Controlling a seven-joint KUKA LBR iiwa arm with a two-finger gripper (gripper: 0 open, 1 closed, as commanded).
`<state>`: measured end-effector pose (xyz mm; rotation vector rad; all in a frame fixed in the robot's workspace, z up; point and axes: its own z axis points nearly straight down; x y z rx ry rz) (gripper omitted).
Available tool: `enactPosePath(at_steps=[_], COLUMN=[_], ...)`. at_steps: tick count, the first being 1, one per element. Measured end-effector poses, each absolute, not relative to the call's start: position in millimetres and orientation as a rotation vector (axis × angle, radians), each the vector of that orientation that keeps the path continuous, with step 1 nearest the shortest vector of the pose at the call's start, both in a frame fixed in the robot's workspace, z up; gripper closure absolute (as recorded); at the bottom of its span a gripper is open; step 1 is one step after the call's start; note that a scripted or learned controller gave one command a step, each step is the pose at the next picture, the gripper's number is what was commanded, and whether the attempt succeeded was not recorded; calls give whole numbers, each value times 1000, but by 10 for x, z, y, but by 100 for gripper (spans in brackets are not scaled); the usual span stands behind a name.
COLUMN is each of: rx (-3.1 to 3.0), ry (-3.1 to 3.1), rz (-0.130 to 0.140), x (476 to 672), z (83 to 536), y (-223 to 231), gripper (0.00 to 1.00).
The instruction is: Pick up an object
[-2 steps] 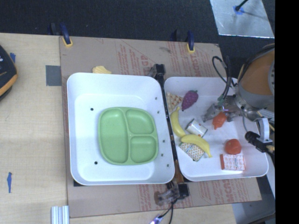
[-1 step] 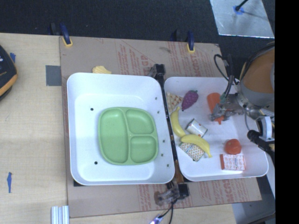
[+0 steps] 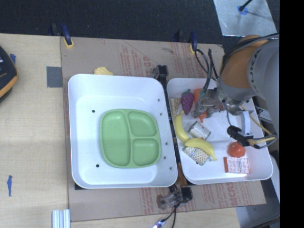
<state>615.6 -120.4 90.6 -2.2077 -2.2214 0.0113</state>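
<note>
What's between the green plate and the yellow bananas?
In the camera view, between the green plate and the bananas lie bare white bin floor and the two bins' touching rims.

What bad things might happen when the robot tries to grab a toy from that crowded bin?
1. The end effector sits low among tightly packed toys: the purple grapes and an orange piece lie close together, so it might pinch two things or knock one away.
2. The two bananas overlap near the bin wall, so they may be hard to grip.
3. Loose cables hang over the red tomato and could snag.
</note>
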Motion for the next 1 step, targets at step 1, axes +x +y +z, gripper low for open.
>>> enactPosePath(at_steps=[1], rx=[-2214], ry=[-2226], rz=[0], x=[5949], z=[1928], y=[-467], gripper=[100])
